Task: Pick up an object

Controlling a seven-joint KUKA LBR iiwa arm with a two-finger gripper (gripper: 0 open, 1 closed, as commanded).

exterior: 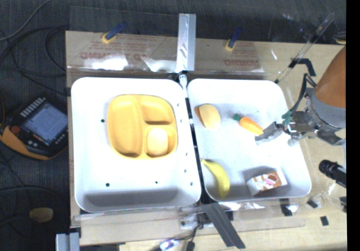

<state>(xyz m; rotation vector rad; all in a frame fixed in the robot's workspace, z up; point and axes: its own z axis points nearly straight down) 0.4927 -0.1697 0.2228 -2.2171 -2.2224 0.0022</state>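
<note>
The gripper hung over the right side of the right bin, its arm coming in from the right with the orange band showing above the wrist. How the fingers stood, I could not tell; the tooling was a tangle of grey metal and nothing showed between them. One grey finger-like piece pointed left and slightly down toward the middle of the bin floor.

Just beside that tip, up and to the left, lay the carrot, orange with a small green top, slanting across the bin's upper middle, apart from the gripper. Further left, near the bin's upper-left corner, sat the pale orange rounded fruit. Down along the left wall, close to the lower-left corner, curved the banana, yellow. And against the bin's near edge, toward the lower-right corner, lay the small juice carton on its side, white with red-brown print, well below the gripper.

Across the divider, the left bin carried a yellow compartment tray in its upper middle, and a cream-coloured block rested in that tray's lower-right compartment.

Off the bench, at the far left on the dark floor, lay an orange-edged teach pendant with its screen up. Two blue-and-yellow clips held the clear sheet along the bench's far edge.
</note>
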